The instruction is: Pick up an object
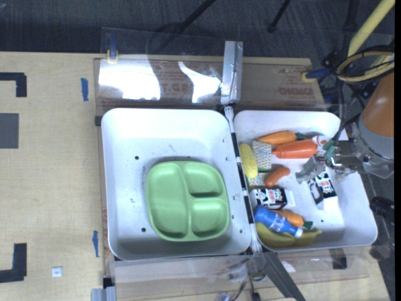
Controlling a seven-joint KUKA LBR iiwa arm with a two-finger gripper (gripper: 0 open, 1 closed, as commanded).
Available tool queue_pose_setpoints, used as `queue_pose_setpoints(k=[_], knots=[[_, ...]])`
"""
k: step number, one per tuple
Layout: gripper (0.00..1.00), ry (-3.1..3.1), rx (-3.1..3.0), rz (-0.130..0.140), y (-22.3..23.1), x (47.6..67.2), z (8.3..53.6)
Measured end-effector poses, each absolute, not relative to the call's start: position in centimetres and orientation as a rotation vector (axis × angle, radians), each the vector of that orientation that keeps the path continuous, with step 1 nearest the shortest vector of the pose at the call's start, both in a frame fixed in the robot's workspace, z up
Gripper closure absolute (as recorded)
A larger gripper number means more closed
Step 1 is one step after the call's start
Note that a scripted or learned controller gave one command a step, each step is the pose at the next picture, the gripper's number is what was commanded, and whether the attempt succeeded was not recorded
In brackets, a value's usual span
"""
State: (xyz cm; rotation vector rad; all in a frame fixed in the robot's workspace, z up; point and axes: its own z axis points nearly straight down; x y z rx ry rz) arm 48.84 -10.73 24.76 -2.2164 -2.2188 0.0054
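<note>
My gripper (311,168) hangs over the middle of the right bin (358,221), with the arm coming in from the right. Just below and right of it a small black-and-white carton (324,189) lies on the bin floor. Left of the gripper are an orange sausage-shaped toy (277,175), a corn cob (249,160), an orange bottle (294,150) and a carrot (279,137). Nearer the front sit a second black-and-white carton (270,197), a blue bottle (274,221), a small orange piece (292,217) and a banana (282,237).
The left bin (119,168) holds a green divided plate (187,199). A raised rim separates the two bins. Bare white floor shows at the right bin's front right corner. Cables and stands lie behind the bench.
</note>
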Motion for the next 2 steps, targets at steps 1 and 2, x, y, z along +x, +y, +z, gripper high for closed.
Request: queue_pose_setpoints(k=[1, 2], knots=[[0.00, -2.237, -2.236, -0.017, -15.3, 51.0, 11.9], [0.00, -2.364, -2.122, -0.031, -18.7, 54.7, 10.6]])
